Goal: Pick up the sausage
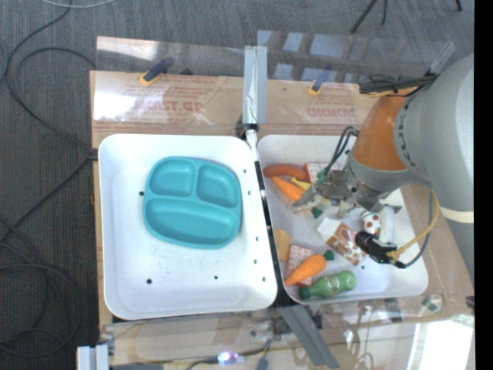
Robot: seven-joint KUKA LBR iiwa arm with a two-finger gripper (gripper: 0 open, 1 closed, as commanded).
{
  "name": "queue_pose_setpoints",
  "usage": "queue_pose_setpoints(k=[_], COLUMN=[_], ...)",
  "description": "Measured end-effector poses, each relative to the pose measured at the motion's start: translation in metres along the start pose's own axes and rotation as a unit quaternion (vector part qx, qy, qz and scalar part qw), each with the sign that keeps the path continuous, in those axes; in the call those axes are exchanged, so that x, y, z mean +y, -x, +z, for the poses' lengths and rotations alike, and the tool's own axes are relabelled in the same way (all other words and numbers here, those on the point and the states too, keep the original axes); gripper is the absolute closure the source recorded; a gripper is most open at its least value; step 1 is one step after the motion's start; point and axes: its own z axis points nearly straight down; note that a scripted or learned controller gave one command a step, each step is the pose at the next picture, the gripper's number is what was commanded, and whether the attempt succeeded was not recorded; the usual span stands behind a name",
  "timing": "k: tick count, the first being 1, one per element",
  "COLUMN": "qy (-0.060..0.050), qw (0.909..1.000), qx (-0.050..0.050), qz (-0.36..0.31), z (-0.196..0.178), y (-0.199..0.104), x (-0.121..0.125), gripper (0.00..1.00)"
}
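Now | sausage (283,169) beside carrot (288,188), right bin (412,284) | pincer (317,199) near carrot, apart or together unclear

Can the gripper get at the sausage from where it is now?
Probably yes. The gripper hangs in the right bin, just below-right of the sausage, which lies along the bin's upper left with its top bare. An orange carrot sits close beside it and may crowd the fingers.
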Motion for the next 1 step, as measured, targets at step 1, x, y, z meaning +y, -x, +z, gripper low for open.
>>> queue_pose_setpoints(k=[1], qy=[0.003], qw=[0.9998], qx=[-0.002], qz=[-0.018], z=[0.0047], y=[-0.0063], x=[0.0736], gripper=[0.0])
